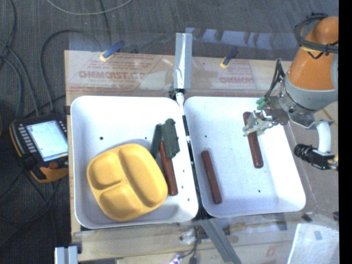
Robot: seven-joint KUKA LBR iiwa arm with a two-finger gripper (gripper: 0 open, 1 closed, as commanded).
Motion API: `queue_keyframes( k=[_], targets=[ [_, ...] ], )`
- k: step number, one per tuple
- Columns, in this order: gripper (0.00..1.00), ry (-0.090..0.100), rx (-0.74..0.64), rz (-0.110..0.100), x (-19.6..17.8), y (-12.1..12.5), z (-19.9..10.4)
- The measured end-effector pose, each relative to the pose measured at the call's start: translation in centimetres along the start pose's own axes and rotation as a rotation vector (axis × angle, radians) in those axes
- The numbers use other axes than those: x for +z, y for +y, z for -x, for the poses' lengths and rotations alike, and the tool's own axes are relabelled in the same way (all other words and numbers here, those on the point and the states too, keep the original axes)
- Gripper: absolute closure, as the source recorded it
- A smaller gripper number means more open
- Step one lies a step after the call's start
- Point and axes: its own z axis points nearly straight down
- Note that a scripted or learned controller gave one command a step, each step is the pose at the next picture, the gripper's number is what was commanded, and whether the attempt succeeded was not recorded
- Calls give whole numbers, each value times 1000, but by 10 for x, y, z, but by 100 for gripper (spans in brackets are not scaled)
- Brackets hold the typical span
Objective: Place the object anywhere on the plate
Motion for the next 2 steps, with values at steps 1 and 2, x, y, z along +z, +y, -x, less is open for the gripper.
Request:
queue_keyframes(
  k=[1,2],
  targets=[
    [100,5,-110,-1,21,21,-73],
    [100,6,-60,-2,67,39,-163]
  ],
)
